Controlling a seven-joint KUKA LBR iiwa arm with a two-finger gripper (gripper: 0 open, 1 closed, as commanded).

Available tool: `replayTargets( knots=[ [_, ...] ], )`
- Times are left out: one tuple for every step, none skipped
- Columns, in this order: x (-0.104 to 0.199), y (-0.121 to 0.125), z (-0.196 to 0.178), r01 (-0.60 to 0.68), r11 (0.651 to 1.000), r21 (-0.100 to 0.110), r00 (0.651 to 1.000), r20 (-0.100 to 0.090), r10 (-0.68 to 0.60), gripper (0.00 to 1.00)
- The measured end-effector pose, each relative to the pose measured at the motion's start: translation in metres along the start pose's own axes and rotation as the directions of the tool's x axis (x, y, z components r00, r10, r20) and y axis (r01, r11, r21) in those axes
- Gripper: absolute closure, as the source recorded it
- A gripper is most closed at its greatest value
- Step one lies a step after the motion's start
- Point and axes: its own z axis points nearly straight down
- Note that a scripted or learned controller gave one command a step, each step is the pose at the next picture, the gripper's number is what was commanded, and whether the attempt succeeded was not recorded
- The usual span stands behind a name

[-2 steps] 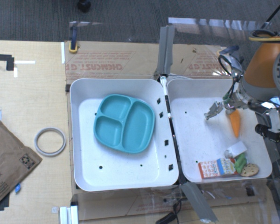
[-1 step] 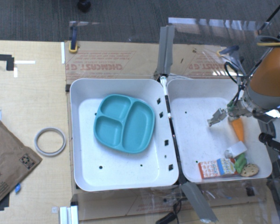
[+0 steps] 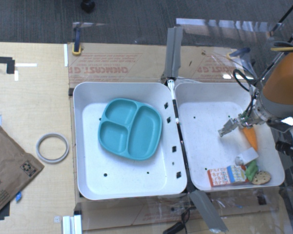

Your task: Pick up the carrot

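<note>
Around: I see a white tube, a box, a green thing and a cookie near the carrot, all in the right bin.
In the way: the claw sits just beside the carrot's top end.
Carrot: it lies flat by the right wall, long way running up and down my view, a bit slanted.
Claw: I cannot tell how wide it is, or if it grips anything.
Left bin: a blue plate.
Bench: a tape ring; grey carpet behind.
</note>
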Motion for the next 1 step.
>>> replayTargets(
  knots=[
    [-0.0043,0.0004,0.0013,0.151,0.988,0.009,0.988,-0.001,-0.151,0.00]
  ],
)
